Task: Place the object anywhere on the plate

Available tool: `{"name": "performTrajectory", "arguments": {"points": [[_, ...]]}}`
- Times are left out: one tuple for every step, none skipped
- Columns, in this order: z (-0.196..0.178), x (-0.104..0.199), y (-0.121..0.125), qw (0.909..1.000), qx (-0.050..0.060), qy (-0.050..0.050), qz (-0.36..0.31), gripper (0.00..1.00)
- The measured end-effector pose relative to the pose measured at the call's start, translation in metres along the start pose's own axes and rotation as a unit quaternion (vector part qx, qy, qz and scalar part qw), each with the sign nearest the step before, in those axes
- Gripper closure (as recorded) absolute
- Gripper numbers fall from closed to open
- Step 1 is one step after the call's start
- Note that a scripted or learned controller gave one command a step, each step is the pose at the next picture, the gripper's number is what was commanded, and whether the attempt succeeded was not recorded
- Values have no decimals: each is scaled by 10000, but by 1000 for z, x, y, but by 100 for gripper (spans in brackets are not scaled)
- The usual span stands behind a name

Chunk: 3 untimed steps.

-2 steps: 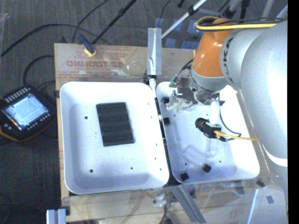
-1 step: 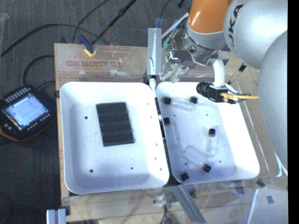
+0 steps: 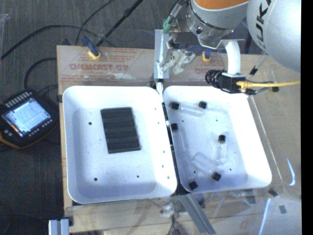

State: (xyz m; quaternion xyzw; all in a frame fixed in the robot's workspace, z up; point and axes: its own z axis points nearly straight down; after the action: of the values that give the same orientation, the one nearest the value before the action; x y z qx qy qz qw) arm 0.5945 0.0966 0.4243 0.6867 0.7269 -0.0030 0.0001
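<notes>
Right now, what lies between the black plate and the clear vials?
In the camera view, the two bins' adjoining rims lie between the plate in the left bin and the vials in the right bin.

The bench was a pale board with faint red lettering along its far side. Two shallow white bins lay on it side by side, touching: the left bin and the right bin. A yellow-tipped clamp gripped its far edge.
</notes>
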Motion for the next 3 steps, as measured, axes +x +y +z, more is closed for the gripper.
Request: {"name": "performTrajectory", "arguments": {"points": [[-7,93,-6,9985,5,-3,538,100],[15,127,-62,9999,2,-1,-166,100],[2,115,-101,9876,-1,2,-1568,100]]}}
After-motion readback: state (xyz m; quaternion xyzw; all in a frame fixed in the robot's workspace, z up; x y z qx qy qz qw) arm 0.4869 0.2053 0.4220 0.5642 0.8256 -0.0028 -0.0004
